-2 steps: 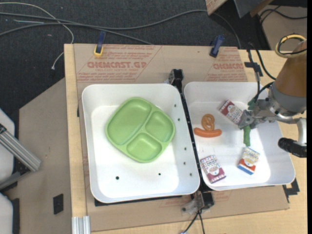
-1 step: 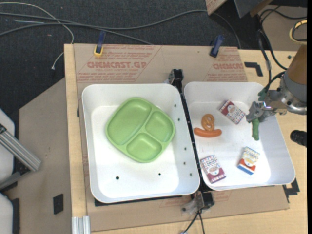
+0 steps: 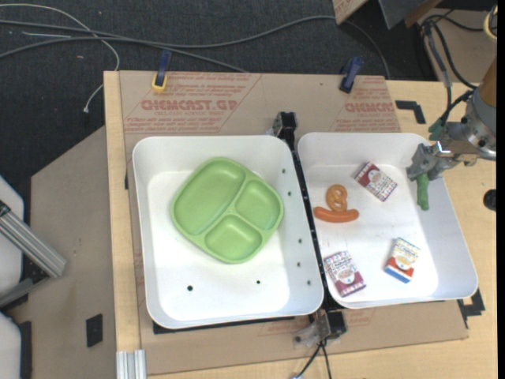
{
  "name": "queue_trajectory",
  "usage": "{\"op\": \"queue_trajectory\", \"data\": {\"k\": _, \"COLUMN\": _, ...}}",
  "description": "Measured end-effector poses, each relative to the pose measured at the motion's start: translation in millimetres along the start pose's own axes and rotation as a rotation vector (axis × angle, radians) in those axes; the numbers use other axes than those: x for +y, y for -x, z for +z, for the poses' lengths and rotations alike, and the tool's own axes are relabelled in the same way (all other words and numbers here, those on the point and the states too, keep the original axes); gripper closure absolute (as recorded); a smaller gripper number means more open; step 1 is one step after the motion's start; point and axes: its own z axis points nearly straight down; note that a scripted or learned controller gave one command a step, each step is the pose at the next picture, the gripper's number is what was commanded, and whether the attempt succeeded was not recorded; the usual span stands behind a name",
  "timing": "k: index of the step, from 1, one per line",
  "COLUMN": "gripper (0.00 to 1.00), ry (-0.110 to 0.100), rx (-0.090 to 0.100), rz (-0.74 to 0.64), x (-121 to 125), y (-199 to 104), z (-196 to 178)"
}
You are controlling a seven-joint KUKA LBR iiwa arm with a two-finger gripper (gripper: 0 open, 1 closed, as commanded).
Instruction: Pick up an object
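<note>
The right bin (image 3: pixel 450 235) holds an orange sausage (image 3: pixel 337 215) with a curled orange pretzel piece (image 3: pixel 337 196) touching its top. It also holds a red-and-white carton (image 3: pixel 375 181), a second one (image 3: pixel 343 272) near the front, and a blue-and-red carton (image 3: pixel 402 260). My gripper (image 3: pixel 427 167) hangs over the right bin's far right side, up by the rim. A slim dark green thing (image 3: pixel 423 193) sticks out just below it, toward the front. Whether that green thing is gripped or merely lies under the gripper is unclear.
The left bin (image 3: pixel 158 275) carries a light green divided plate (image 3: pixel 227 209) near its middle. Black clamps (image 3: pixel 286 122) sit between the bins at the back and front. Cables run at the top right, beyond the bench.
</note>
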Motion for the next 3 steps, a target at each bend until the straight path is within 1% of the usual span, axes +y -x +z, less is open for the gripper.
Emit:
{"op": "queue_trajectory", "data": {"k": 1, "gripper": 1.00, "ry": -0.010, "rx": 0.004, "rz": -0.002, "x": -8.4, "y": -51.3, "z": 2.3}}
{"op": "queue_trajectory", "data": {"k": 2, "gripper": 1.00, "ry": -0.011, "rx": 0.005, "rz": -0.003, "x": -13.6, "y": -103.6, "z": 14.1}}
{"op": "queue_trajectory", "data": {"k": 3, "gripper": 1.00, "ry": -0.011, "rx": 0.005, "rz": -0.005, "x": -9.2, "y": -167.7, "z": 22.3}}
